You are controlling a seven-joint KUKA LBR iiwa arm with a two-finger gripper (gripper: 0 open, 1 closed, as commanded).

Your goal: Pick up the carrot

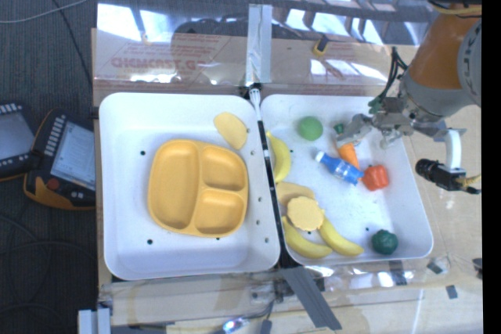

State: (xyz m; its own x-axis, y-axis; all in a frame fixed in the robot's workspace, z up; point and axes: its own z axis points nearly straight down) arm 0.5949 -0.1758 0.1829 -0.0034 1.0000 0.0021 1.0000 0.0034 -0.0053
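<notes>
The carrot (pixel 349 155) is small and orange, with a green top pointing toward the back. It lies in the right bin (pixel 415 203) beside a blue bottle (pixel 338 167). My gripper (pixel 369 131) hangs over the bin's back right part, just right of and above the carrot's upper end. Its two grey fingers are spread open with nothing between them. The left finger (pixel 355 126) is close to the carrot's top.
The right bin also holds a green ball (pixel 310 127), a red-orange pepper (pixel 376 177), a dark green broccoli (pixel 383 242), bananas (pixel 325 237) and a round cookie (pixel 304 213). A yellow divided plate (pixel 197 187) sits in the left bin (pixel 125 168).
</notes>
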